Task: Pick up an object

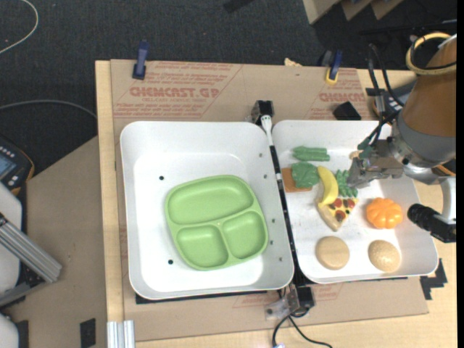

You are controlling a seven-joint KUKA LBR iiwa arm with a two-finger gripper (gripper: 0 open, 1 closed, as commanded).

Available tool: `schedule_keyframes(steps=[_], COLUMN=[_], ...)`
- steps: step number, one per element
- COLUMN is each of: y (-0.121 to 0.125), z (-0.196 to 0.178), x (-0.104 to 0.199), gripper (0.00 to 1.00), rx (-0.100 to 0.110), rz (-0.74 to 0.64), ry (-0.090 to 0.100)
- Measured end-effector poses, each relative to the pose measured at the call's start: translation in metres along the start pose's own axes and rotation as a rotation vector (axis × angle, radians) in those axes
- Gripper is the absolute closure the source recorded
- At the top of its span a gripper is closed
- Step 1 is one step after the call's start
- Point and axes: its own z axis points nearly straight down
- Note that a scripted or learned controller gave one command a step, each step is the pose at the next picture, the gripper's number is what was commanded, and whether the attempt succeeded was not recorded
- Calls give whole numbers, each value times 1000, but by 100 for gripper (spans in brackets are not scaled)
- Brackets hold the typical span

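Because my gripper [355, 182] hung low over the right bin [406, 267], I judged the yellow banana [328, 185] just to its left to be the thing within reach. I could not tell how the gripper was set. The banana looked like light, stiff toy plastic, smooth and likely slippery, so I would have taken it across its narrow middle rather than along the curve. Farthest to my gripper's left sat the left bin [138, 194] with a green divided plate [214, 222], well apart from the work. Nearer lay a green leafy toy [305, 174] on an orange slab [291, 183], touching the banana, and a green pod [311, 153] beyond. A pizza slice [339, 210] crowded the banana's lower end. Right of my gripper rested an orange pumpkin [383, 212], with two tan buns [333, 251] nearer the front.
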Motion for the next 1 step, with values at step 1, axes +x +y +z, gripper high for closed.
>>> schedule_keyframes(steps=[1], y=[-23], z=[5], x=[87], gripper=[100], rx=[8], rz=[-6], ry=[5])
